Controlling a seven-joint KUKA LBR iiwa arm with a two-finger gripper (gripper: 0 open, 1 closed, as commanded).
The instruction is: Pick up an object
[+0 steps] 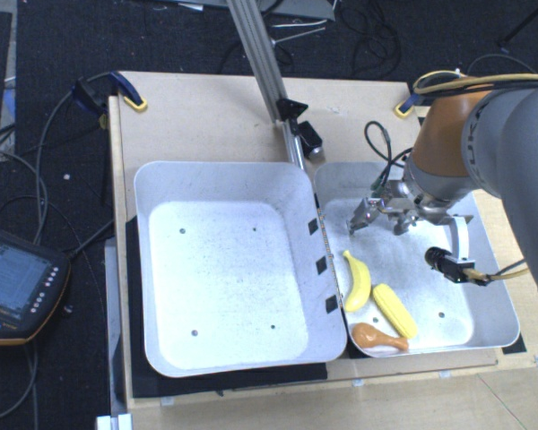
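Three objects lie at the front left of the right bin (490,313): a yellow banana (358,280), a stubby yellow piece (394,310) beside it, and an orange-brown piece (377,336) at the front wall. My gripper (377,226) hangs over the bin's back left part, behind the banana and apart from it. Its two fingers are spread, with only bare bin floor between them, so it is open. The grey arm with its orange band (444,141) comes in from the right.
The left bin (145,195) stands beside the right one, their walls meeting at the middle. A slanted metal pole (260,52) rises behind the bins. A black cable end (446,262) hangs over the right bin's floor. A handheld controller (13,280) lies far left.
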